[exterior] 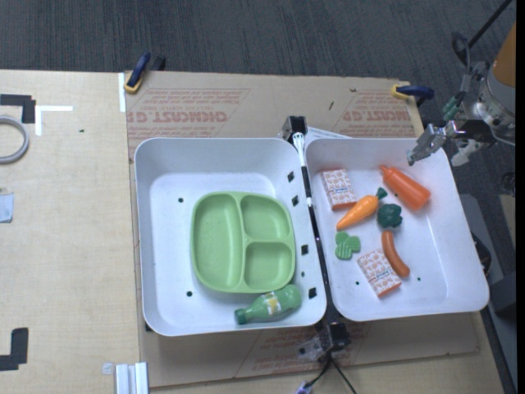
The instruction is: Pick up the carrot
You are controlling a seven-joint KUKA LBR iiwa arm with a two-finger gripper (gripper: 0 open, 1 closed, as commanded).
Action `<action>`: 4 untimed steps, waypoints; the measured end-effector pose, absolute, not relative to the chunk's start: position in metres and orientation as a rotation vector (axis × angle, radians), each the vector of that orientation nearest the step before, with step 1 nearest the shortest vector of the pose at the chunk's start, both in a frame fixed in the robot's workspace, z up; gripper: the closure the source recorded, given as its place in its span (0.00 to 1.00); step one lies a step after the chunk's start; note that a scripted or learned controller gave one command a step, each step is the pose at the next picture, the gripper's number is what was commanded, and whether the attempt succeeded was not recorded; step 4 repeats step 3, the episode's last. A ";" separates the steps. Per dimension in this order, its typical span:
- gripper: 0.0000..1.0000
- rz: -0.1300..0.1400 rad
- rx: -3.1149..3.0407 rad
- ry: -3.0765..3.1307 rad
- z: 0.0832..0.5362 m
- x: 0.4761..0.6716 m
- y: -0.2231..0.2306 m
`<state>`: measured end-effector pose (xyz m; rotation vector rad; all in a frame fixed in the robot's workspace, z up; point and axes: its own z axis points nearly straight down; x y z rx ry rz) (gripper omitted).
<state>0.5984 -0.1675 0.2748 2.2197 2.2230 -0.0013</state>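
1. gripper (439,142) hangs over the top-right corner of the right white bin (459,245), its two fingers apart with nothing between them.
2. the small orange plastic carrot with a green top (359,211) lies in that bin, beside the red-and-white snack box (338,188).
3. from the gripper, the carrot lies down and to the left, its long axis slanting from lower left up to its leafy end at upper right.

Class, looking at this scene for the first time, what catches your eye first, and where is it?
The green divided plate fills the middle of the left bin, with a green bottle lying below it. In the right bin, the orange carrot lies among small toy foods, while the gripper hangs over that bin's upper right corner.
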 end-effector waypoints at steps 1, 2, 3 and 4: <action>0.00 -0.004 2.492 1.917 0.174 0.647 -0.102; 0.00 -0.001 2.265 2.178 0.092 0.596 -0.147; 1.00 0.000 2.266 2.175 0.102 0.596 -0.147; 1.00 0.000 2.266 2.175 0.102 0.596 -0.147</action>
